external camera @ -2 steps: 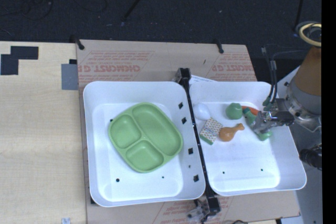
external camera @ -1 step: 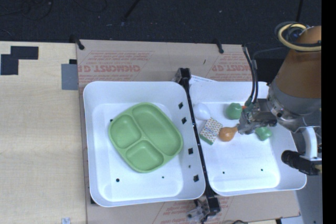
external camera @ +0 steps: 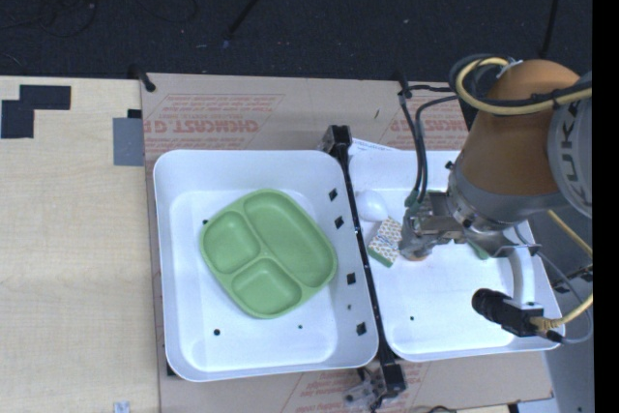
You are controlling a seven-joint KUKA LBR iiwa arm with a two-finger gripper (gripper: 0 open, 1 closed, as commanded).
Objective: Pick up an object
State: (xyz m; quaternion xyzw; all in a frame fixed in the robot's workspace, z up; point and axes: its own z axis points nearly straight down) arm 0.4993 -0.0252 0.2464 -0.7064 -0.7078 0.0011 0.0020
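Reach is the question, and it is a short one: my gripper (external camera: 418,245) hangs low over the right bin (external camera: 455,324), near that bin's 9 o'clock wall, and the nearest thing to take is a small patterned pad (external camera: 385,240) lying just beside it at my 9 o'clock. They look close to touching, though I cannot tell whether they actually meet. The pad's long axis runs roughly from 1 o'clock to 7 o'clock, slanted along the divider (external camera: 356,247) between the two bins. I judge that any closing move should cross that axis, not run along it.

Whether my fingers are parted or closed I cannot tell; the wrist and cabling hide them from above, and nothing shows between them.

A pale rounded thing (external camera: 370,205) sits at about 11 o'clock from me, near the pad, hard to make out against the white floor. The green plate (external camera: 268,252) lies well apart in the left bin (external camera: 193,324), far off at 9 o'clock, across the divider. I reckon the pad is the likelier target, needing only a small shift toward 9 o'clock.
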